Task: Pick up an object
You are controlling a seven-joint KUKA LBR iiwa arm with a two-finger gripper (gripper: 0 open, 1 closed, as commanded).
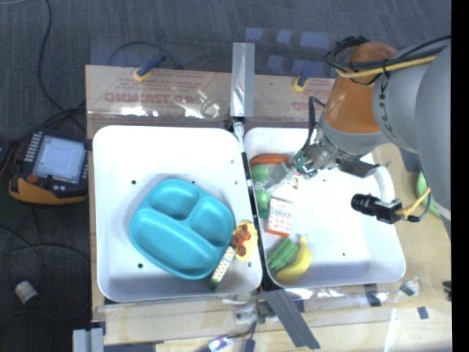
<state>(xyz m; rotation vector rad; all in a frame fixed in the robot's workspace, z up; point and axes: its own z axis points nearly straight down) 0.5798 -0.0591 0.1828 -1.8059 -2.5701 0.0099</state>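
The pincer (282, 176) hung over the tomato (262, 173); its opening couldn't be told. Descending squarely seemed wise.

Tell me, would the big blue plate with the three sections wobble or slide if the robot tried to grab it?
The turquoise three-compartment plastic tray looks stiff and probably light, so it should keep its shape. It lies flat in the left white bin, so tipping seems unlikely. Its smooth, glossy surface and low, rounded rim could let it slip, so a push would likely slide it.

Faint reddish print on cardboard sheet (165, 97) behind bins, not legible
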